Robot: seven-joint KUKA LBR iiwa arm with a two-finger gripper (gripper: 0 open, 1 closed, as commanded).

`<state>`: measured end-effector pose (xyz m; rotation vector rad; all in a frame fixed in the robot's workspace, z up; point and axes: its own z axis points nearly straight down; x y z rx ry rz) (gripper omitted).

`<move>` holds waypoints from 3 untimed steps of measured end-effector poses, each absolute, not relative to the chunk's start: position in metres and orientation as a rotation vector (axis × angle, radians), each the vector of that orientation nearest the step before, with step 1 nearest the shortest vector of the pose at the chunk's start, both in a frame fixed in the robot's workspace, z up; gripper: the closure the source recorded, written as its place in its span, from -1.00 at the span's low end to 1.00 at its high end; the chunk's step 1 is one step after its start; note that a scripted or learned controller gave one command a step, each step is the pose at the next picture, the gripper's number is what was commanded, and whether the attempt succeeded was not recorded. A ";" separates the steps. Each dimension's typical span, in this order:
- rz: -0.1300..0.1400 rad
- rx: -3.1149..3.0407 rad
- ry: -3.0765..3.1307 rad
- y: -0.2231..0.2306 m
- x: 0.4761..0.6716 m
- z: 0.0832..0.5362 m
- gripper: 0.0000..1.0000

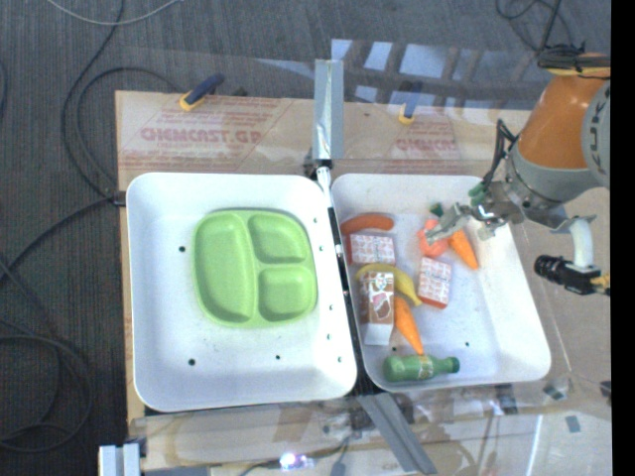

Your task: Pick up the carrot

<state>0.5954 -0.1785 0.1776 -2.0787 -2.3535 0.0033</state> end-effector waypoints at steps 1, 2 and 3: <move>-0.003 -2.017 -2.409 -0.212 0.613 0.094 -1.00; -0.004 -2.013 -2.408 -0.210 0.613 0.102 1.00; 0.002 -2.136 -2.303 -0.182 0.604 0.182 1.00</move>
